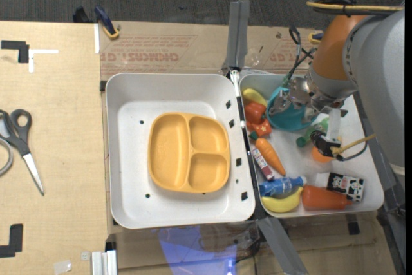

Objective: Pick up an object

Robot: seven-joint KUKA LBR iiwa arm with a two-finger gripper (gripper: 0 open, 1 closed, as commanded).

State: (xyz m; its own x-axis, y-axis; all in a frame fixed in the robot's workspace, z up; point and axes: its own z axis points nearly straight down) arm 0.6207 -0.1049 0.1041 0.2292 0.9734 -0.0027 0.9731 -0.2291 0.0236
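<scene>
You saw the yellow divided plate (189, 152) centred in the left bin (122, 158). In the right bin (372, 167), the gripper (301, 102) sat at the teal bowl (286, 114) near the far edge; whether it gripped was unclear.

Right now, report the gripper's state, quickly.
Gripper: down in the right bin at the teal bowl; cannot be told whether it is open, closed or holding anything.

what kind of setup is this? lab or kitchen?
Likely a robotics lab bench, not a kitchen: two white bins side by side, toy food such as a plastic carrot, and scissors on taped-up board.
</scene>
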